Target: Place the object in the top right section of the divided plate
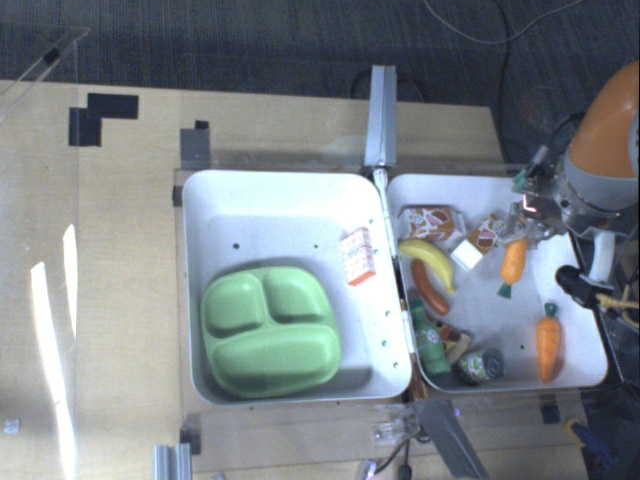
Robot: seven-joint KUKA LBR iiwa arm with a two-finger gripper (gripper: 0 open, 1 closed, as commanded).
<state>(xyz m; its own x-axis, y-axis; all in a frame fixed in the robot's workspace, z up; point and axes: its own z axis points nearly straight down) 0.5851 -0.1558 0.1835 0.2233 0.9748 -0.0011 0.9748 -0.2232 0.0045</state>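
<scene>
Okay, gripper is over the far right part of the right bin; I can't tell its grip state from this angle. Small carrot is right at its tip, tilted, green end toward the near side. I can't tell if it's held or lying on the bin floor. Green divided plate sits near-left in the left bin, well apart from that carrot. Red-and-white packet leans at that bin's right wall. Right bin also has a banana with a sausage just beside it, a white block, a second carrot by the right wall, and a can at the near edge.
</scene>
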